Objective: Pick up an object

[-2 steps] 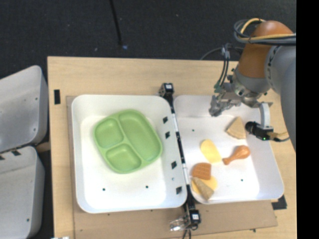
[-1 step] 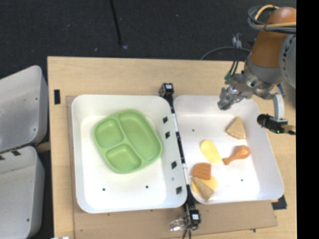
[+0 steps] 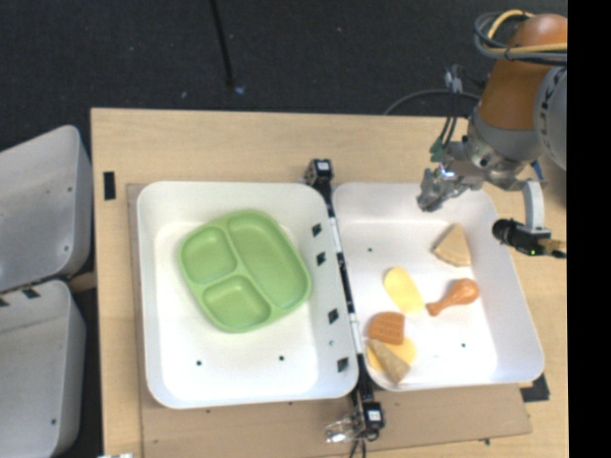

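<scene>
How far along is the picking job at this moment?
Nothing looks picked yet. The gripper is over the far edge of the right bin, apart from the tan wedge, yellow piece and orange drumstick lying there. Left: descend, grasp one, lift.

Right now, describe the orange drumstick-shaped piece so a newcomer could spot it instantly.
Take the right-hand white bin, the one the arm reaches over. Near its right wall, below the tan wedge and right of the yellow piece, lies the drumstick. It alone has a round orange head narrowing to a thin handle.
</scene>
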`<action>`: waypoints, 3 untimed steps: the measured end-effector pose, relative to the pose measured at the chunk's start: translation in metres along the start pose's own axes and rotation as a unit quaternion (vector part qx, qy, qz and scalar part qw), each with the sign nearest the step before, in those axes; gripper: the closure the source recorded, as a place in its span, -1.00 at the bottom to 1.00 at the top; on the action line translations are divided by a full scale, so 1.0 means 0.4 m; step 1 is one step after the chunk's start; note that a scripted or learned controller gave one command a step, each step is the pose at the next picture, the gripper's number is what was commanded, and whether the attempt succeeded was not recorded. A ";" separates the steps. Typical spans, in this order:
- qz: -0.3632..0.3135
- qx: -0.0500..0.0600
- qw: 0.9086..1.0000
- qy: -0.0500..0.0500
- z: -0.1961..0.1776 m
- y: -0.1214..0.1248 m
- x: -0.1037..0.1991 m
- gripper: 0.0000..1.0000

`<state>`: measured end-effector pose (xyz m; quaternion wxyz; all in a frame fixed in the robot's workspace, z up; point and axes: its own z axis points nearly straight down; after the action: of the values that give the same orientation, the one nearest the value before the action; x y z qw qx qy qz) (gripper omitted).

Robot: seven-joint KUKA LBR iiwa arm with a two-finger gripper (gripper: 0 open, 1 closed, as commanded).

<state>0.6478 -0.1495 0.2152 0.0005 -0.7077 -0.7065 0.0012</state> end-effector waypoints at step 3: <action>-0.005 0.001 1.000 0.001 -0.031 -0.083 0.424 1.00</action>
<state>0.6149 0.0204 0.2275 0.0024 -0.7042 -0.7100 0.0011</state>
